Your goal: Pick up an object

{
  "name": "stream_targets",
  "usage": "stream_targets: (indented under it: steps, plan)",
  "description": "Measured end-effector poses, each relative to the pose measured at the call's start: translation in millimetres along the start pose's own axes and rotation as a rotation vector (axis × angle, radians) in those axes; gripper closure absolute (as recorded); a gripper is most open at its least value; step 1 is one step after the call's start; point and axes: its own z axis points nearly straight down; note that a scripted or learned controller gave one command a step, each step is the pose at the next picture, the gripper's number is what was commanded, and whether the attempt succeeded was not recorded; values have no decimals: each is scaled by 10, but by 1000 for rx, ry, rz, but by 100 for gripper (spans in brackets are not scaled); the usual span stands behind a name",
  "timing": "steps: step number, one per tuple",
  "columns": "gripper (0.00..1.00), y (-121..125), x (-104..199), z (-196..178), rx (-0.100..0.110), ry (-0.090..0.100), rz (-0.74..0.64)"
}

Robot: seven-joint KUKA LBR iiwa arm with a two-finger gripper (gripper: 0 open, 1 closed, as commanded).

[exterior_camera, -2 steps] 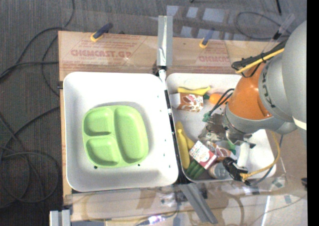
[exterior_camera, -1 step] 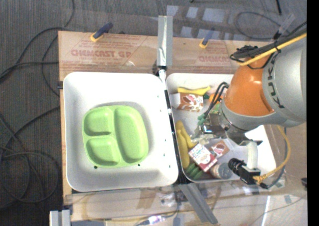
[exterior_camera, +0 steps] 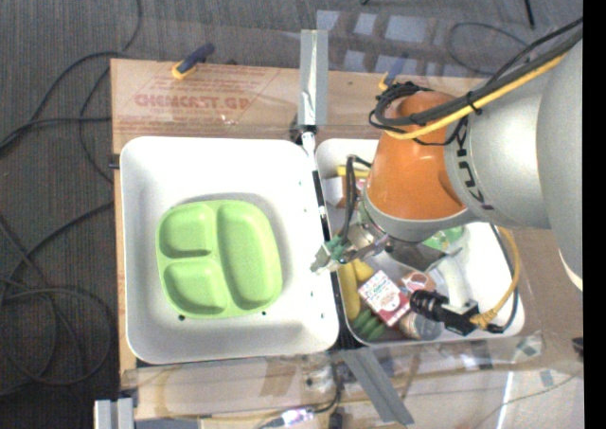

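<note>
Gripper (exterior_camera: 333,255) sat low over the right bin's left edge, buried under the orange wrist band (exterior_camera: 412,176) — honestly couldn't tell its state or whether it had anything. Going left to right: green divided plate (exterior_camera: 220,258) lay in the left bin (exterior_camera: 151,162), then the right bin (exterior_camera: 507,318) held a jumble — a yellow item (exterior_camera: 356,277), a small red-and-white carton (exterior_camera: 383,293).

Grey arm (exterior_camera: 530,152), orange band (exterior_camera: 417,167), black and yellow cables (exterior_camera: 473,100) along it
</note>
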Motion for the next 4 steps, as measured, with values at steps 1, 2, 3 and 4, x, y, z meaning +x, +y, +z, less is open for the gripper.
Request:
stream_targets:
  steps: [1,2,3,4]
  plan:
    - [100,201,167,-31,0,-1,45]
    - [100,83,426,-479,0,-4,459]
    - [100,270,896,297,4,-4,718]
    - [0,270,896,297,3,-4,718]
